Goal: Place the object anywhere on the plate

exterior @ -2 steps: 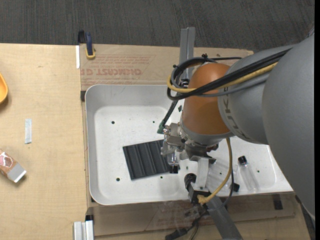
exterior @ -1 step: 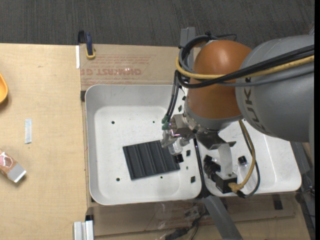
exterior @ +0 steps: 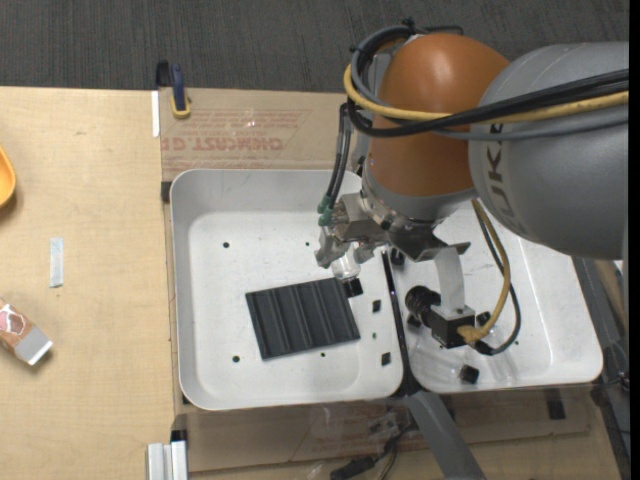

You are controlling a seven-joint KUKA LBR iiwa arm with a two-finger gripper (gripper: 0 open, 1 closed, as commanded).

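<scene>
A dark grey ridged plate (exterior: 302, 318) lies flat in the left bin (exterior: 200, 268), near its front right. My gripper (exterior: 346, 268) hangs from the orange-banded wrist (exterior: 430, 108) just past the plate's far right corner, close to the wall between the bins. A small black piece (exterior: 353, 287) shows right under the gripper at the plate's corner; I cannot tell whether it is a fingertip or the object. The arm hides much of the right bin (exterior: 560, 358).
A small black bit (exterior: 468, 373) lies near the right bin's front. The arm's cable and yellow connector (exterior: 462, 333) hang over that bin. On the bench to the left lie a grey strip (exterior: 56, 263), a wrapped packet (exterior: 22, 334) and an orange thing (exterior: 4, 178).
</scene>
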